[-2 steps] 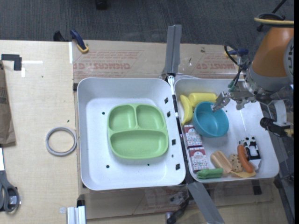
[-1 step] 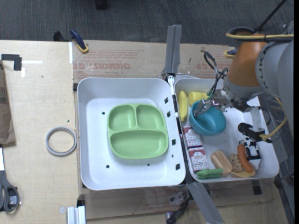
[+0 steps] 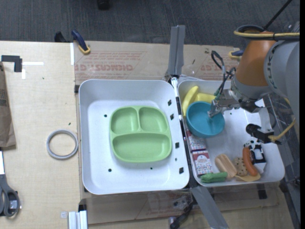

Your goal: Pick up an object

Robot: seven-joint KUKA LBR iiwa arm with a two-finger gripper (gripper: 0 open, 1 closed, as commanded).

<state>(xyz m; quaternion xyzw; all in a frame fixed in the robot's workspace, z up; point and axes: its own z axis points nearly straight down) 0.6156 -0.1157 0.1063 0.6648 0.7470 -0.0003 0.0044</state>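
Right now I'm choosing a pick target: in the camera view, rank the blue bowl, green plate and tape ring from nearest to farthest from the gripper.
1. Blue bowl, right bin, under the gripper.
2. Green plate, left bin.
3. Tape ring, on the bench, far left.

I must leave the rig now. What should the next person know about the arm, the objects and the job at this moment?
Tool: low over the blue bowl in the right bin, at its right rim; open or shut cannot be told.
Things: yellow banana behind the bowl; a small carton, green piece and toy food at the front. The left bin holds a green divided plate.
Done: nothing lifted.
Left: grasp and lift one object.
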